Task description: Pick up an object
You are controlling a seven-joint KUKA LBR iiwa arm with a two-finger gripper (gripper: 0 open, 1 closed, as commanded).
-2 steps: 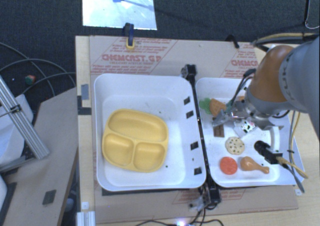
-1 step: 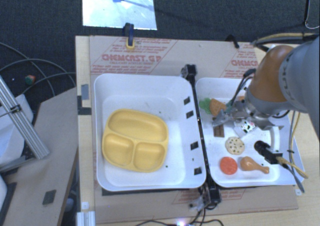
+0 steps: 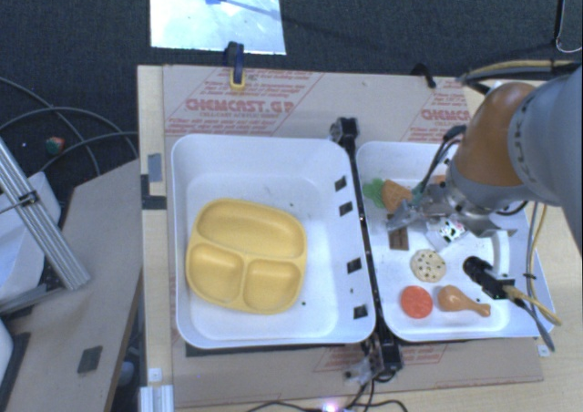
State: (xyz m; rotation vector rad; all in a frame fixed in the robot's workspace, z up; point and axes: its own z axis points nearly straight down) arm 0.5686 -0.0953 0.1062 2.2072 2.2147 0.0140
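My gripper (image 3: pixel 404 215) is low over the left part of the right bin (image 3: pixel 519 324), reaching in from the right under the grey and orange arm. Just below its tip lies a small brown block (image 3: pixel 398 239). Up and to its left sit a green piece (image 3: pixel 374 190) and an orange-tan piece (image 3: pixel 396 192). Nearer the front of the bin lie a speckled cookie (image 3: pixel 427 265), a red disc (image 3: pixel 417 302) and a tan drumstick (image 3: pixel 463 300). A small white patterned piece (image 3: pixel 450 231) lies close under the wrist. Nothing shows clearly in the gripper's grasp.
The left bin (image 3: pixel 200 150) holds a yellow divided plate (image 3: pixel 246 255). A black divider (image 3: pixel 357 219) with clips runs between the two bins. Both bins rest on a cardboard sheet (image 3: pixel 273 100) on the bench.
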